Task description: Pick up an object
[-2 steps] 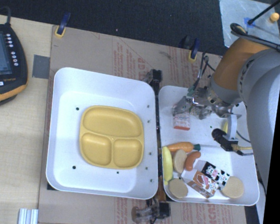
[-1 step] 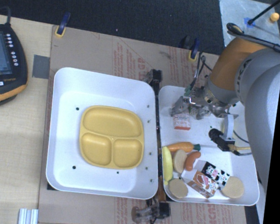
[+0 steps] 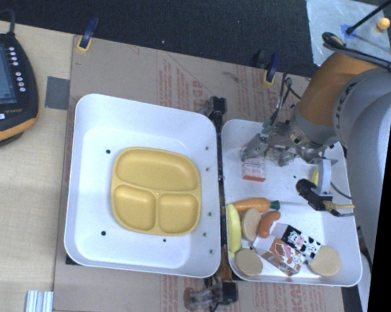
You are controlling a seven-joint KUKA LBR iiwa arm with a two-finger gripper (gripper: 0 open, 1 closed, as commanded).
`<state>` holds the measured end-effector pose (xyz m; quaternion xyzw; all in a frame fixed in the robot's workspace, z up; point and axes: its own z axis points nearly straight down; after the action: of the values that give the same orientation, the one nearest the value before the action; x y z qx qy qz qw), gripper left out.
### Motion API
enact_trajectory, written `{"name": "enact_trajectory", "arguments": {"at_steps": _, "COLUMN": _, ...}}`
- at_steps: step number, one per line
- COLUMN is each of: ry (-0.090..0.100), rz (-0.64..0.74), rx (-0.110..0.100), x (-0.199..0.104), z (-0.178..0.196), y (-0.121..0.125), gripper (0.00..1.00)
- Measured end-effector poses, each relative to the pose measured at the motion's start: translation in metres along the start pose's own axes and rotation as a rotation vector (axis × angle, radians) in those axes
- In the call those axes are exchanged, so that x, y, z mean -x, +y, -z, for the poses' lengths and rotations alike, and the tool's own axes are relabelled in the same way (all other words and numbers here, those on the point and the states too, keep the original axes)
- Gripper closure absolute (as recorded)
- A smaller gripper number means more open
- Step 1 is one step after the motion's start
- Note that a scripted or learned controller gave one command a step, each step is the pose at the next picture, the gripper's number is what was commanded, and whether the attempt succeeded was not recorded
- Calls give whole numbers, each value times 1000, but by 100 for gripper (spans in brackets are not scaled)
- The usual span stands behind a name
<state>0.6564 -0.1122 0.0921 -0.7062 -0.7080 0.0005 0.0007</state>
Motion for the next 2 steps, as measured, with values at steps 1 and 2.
{"name": "enact_trajectory", "arguments": {"at_steps": 1, "ry": 1, "rz": 0, "rx": -2, "x": -5, "z": 0, "y": 0, "gripper": 0}}
{"name": "enact_trajectory", "arguments": {"at_steps": 2, "ry": 1, "rz": 1, "rx": -4, "x": -10, "z": 0, "y": 0, "gripper": 0}}
